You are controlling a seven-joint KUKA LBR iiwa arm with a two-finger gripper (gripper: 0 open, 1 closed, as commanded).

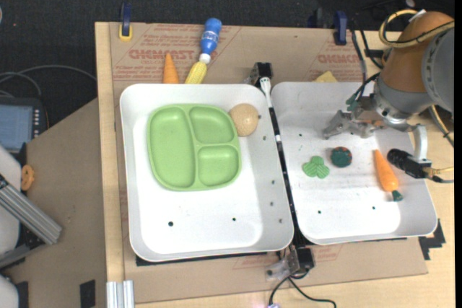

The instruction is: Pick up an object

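Three objects are seen in the right bin [404,227]; the dark round object [341,156] lies mid-bin, just below the gripper [348,125] and toward the front edge. Fingers are splayed, released, nothing held.

Lying in the right bin [346,223]: a small green ruffled piece [315,169], flat on the floor left of centre; a dark round object [341,156], green with a reddish patch, just beside it to the right and slightly farther back; an orange carrot [385,171] with a small green tip at its near end, lying lengthwise toward the right wall. All three apart from each other, none touching the walls.
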